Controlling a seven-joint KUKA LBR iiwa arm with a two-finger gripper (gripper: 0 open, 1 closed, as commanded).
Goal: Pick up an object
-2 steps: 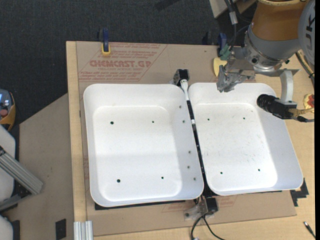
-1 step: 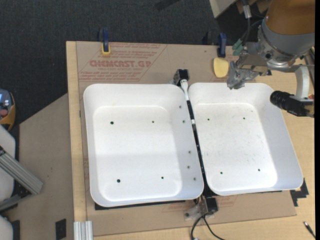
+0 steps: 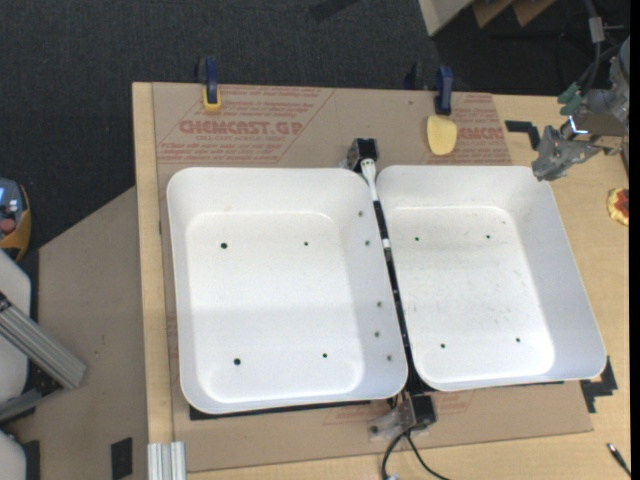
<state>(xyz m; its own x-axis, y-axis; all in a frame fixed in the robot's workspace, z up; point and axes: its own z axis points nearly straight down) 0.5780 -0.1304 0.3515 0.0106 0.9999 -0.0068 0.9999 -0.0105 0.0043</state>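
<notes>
Nearest the camera, a black cable runs to a small black bracket just off the near left corner of the right bin. The left bin lies touching the right bin's left side, and a dark strip runs along the seam between them. Both sit on a brown board printed with red lettering. The right bin's floor shows small dark holes and faint scuff marks. Off its right side, at the picture's edge, lies a small red and yellow thing, partly cut off. At the far end of the seam, by the right bin's far left corner, sits a second black bracket. The yellow object lies on the board just beyond the right bin's far rim, towards its left end. The gripper hangs above the board just past the right bin's far right corner, well apart from the yellow object; whether it is spread or pressed together, I cannot tell. Farther still, a blue clamp grips the board's far edge beyond the yellow object, and another clamp stands far to the left of the right bin.
</notes>
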